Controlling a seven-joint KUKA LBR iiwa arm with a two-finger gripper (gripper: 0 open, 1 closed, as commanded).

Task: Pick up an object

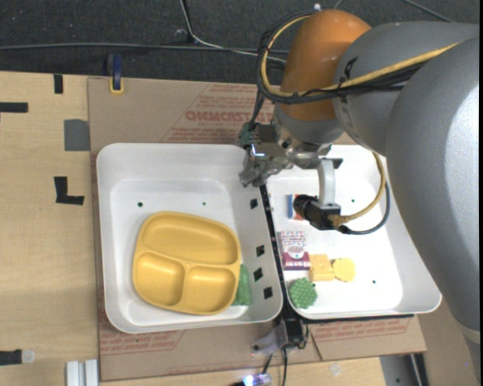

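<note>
Pick judged not yet made: the gripper (254, 170) hangs above the dividing rims, open or closed cannot be told, and the yellow three-compartment plastic tray (185, 262) lies flat in the left shallow white bin (122, 215).

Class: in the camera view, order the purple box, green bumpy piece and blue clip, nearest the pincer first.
1. Purple box, right bin, just below the pincer.
2. Green bumpy piece, right bin's near-left corner.
3. Blue clip, far off at the view's top left.
</note>
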